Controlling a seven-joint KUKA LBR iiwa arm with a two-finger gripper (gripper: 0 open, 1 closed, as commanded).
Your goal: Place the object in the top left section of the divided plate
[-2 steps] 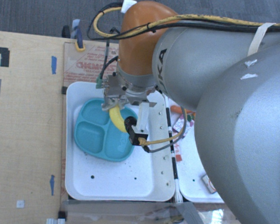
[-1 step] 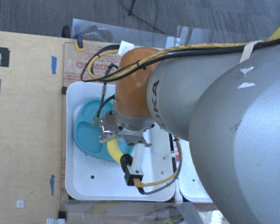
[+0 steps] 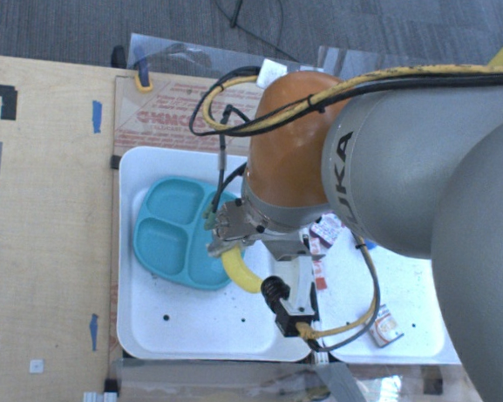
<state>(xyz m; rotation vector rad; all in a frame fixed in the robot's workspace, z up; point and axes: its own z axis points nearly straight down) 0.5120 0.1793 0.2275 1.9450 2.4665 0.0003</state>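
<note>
Looming closest to us, the grey arm (image 3: 413,149) hides the gripper (image 3: 231,233), so we cannot tell how its fingers stand. Below it the blue divided plate (image 3: 170,228) lies in the left bin (image 3: 188,330). We judge the yellow banana (image 3: 243,274), at the plate's right rim, light, soft, bruisable; grip mid-length. Its long axis slants toward lower right.

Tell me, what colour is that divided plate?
Light blue divided plate, seen in the camera view.

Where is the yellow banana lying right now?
In the camera view, the banana lies in the left white bin, at the lower right edge of the blue divided plate, just beneath the arm's wrist.
</note>
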